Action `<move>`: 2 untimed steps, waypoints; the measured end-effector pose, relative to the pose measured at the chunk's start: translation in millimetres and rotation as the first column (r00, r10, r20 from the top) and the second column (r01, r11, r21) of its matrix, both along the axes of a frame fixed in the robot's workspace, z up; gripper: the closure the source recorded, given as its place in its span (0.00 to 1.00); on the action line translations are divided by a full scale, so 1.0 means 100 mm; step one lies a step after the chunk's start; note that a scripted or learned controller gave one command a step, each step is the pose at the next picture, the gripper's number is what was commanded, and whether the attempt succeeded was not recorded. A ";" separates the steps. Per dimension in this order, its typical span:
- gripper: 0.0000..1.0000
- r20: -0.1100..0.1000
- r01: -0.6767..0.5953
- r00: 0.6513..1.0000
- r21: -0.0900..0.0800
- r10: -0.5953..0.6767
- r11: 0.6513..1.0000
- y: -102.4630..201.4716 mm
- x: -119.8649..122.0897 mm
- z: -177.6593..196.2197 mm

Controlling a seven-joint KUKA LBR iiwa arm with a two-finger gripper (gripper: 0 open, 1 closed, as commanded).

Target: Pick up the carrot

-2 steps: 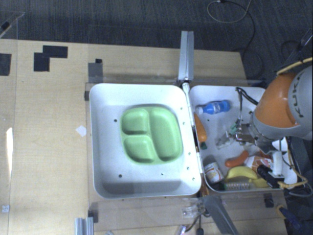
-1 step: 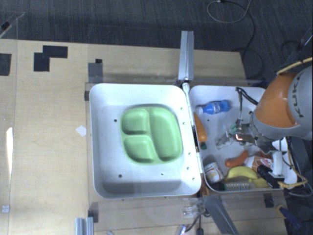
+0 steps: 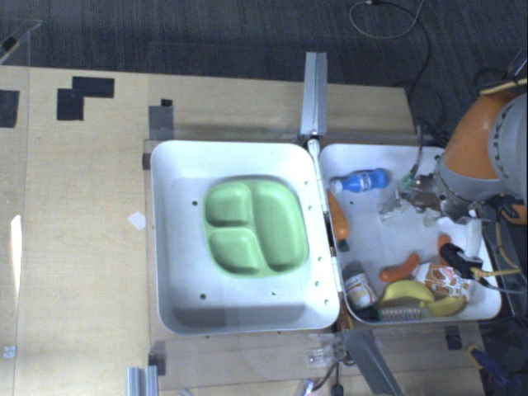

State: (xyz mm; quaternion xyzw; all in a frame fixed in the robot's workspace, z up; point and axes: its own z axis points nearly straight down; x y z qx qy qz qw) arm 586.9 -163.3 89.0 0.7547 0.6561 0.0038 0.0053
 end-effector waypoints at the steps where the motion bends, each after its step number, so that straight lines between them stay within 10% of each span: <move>1: 0.00 -0.008 -0.062 0.998 0.003 0.062 0.998 0.25 -0.29 0.10; 2: 1.00 -0.003 -0.062 0.998 0.002 0.062 0.998 0.25 -0.28 0.22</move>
